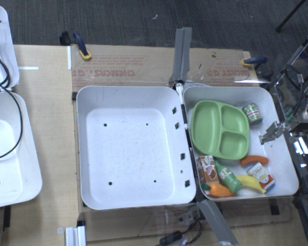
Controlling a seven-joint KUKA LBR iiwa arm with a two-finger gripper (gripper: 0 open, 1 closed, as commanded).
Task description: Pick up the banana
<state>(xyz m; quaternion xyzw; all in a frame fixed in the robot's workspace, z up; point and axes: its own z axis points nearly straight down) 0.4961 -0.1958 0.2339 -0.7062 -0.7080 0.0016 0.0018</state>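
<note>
Take the green divided plate [220,129] as your landmark; it lies in the upper half of the right bin [282,114].

The banana [251,182] lies below the plate, near the bin's lower right corner, roughly crosswise. Its left end sits just beside a green bottle [229,178] with a white label. Its right end touches a small printed packet [265,179].

Above the banana, just under the plate's lower right edge, you have an orange-red sausage-like piece [254,160]. Below the plate's lower left corner stands a small brown and white carton [209,169]. An orange carrot-like piece [218,190] lies under that carton, at the bin's bottom wall. A small can [252,114] rests to the right of the plate's upper edge.

The tool [272,131] sits to the right of the plate, over the bin's right side, well apart from the banana. You cannot tell how it stands; it reads as a blurred grey shape, and nothing is seen in its hold.

The left bin [87,137], left of the plate, shares a wall with the right bin. Both rest on the wooden surface [46,86].
</note>
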